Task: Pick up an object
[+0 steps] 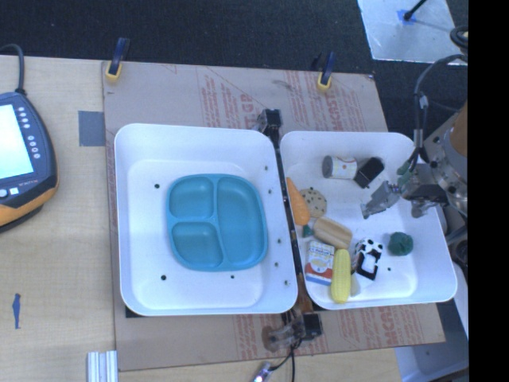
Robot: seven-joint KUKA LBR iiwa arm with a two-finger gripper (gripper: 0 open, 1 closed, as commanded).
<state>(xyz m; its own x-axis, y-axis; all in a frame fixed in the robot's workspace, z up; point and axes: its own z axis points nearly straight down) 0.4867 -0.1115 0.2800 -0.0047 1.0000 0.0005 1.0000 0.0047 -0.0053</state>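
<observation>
Grey two-finger gripper [380, 203] sits over the right shallow white bin [398, 293], reaching in from the right edge, tips pointing left and slightly toward the camera. Fingers [374, 208] look close together with nothing visible between them; can't tell for certain whether they're shut, resolution too low. Not holding anything that I can see.

Objects relative to the gripper:
- Black block-shaped item [369, 171]: just beyond the tips, slightly left, near but apart.
- Small white cylinder with a reddish label [340, 167]: further left of the black block, lying on its side.
- Dark green rounded lump [400, 243]: on the camera side of the gripper, a bit right, near.
- Black-and-white patterned toy [367, 259]: on the camera side of the tips, beside the green lump.
- Tan wooden-looking cylinder [332, 231]: left and toward the camera, lying tilted.
- Yellow corn-cob-shaped toy [340, 274]: further toward the camera, past the tan cylinder, upright in frame.
- White carton with red and blue print [320, 263]: touching the corn's left side.
- Orange carrot-shaped toy [297, 204]: well left, along the bin's left wall.
- Beige speckled round disc [315, 201]: just beside the carrot, between it and the gripper.

Left white bin [135, 213], well apart to the left, has a blue three-compartment plastic plate [216, 221] lying flat in it. Nothing lifted; all items rest on the bin floor.
</observation>
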